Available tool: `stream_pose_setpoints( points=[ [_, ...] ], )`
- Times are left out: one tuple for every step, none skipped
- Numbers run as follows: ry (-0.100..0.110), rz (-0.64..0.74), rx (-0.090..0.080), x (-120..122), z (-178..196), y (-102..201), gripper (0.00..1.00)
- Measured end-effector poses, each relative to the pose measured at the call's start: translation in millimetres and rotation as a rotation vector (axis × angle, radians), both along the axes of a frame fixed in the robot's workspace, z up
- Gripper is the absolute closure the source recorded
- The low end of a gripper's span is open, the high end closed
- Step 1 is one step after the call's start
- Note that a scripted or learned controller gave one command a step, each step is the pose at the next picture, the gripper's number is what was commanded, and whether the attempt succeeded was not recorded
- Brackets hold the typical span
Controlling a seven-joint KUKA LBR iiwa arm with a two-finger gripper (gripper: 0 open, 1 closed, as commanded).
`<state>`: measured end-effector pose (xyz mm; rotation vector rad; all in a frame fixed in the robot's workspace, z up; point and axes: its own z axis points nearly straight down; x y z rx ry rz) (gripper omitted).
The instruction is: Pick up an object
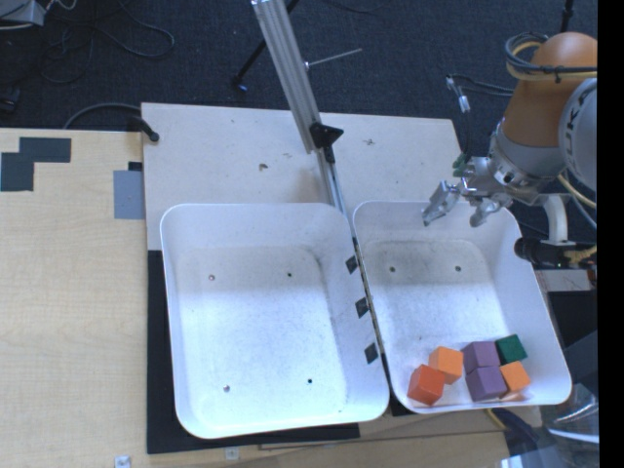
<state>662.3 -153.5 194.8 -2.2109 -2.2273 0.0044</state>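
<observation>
Up at the right of the frame, the grey arm with its orange band reaches in over the far edge of the right bin, and its pincer hangs there with the two fingers spread apart and nothing between them. The blocks sit well apart from it, bunched in the lower right corner of that same bin. They are small cubes with flat, matte faces: an orange-red block at the left of the cluster, an orange block just beside it and slightly higher in the frame, two purple blocks touching each other, one above the other, a dark green block at the upper right of the group, and another orange block tucked below the green one against the purple pair. The left bin fills the middle of the frame beside it, its white floor speckled with dark marks. A slim metal rail slants down from the top centre to the gap between the bins, over the pale bench.
</observation>
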Motion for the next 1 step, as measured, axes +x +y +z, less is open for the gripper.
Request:
stream_pose_setpoints(
  points=[
    [0.002, -0.004, 0.002, -18.0, -24.2, 33.6, 0.0]
  ],
)
